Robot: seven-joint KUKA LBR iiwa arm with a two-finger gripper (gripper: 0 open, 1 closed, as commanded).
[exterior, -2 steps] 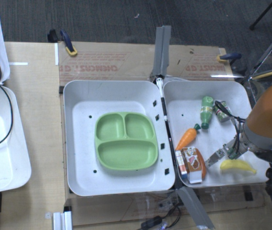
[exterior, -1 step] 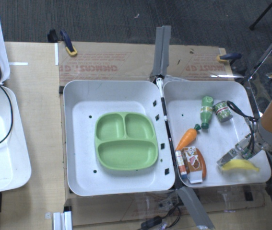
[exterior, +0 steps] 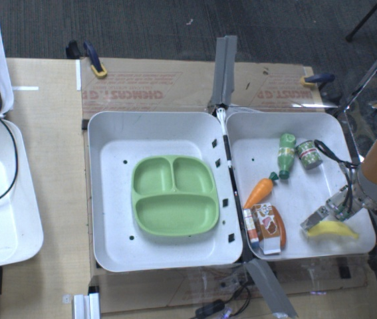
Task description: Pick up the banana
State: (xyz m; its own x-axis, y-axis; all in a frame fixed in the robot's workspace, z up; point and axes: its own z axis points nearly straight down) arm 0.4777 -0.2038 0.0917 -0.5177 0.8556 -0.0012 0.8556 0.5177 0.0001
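The banana (exterior: 333, 229) lies flat in the front right corner of the right bin (exterior: 288, 121), its long curve running roughly left to right, close to the bin's front wall and well apart from the other things. My gripper (exterior: 322, 216) sits just above and to the left of it, the metal tip nearly touching the banana's left end. I cannot tell whether the jaws are spread or pressed together; nothing yellow shows between them, so I do not count the fruit as held.

To do this step well, I judge I need to shift the tip a little to the right, toward the banana's middle, where the body is thickest and a grip is least likely to tip it. The jaws should close across the short width, not along the curve, so I want the wrist turned to straddle it. The front wall is close, which leaves little room for the near finger; I would come straight down rather than at a slant, and lift only after the squeeze.

Further out, the snack packet (exterior: 266, 227) and carrot (exterior: 260, 191) lie near the bin's left wall, with the green bottle (exterior: 285, 154) and small can (exterior: 308, 155) toward the back. The green plate (exterior: 173, 196) sits in the left bin (exterior: 105, 178). None of these crowd the grasp.
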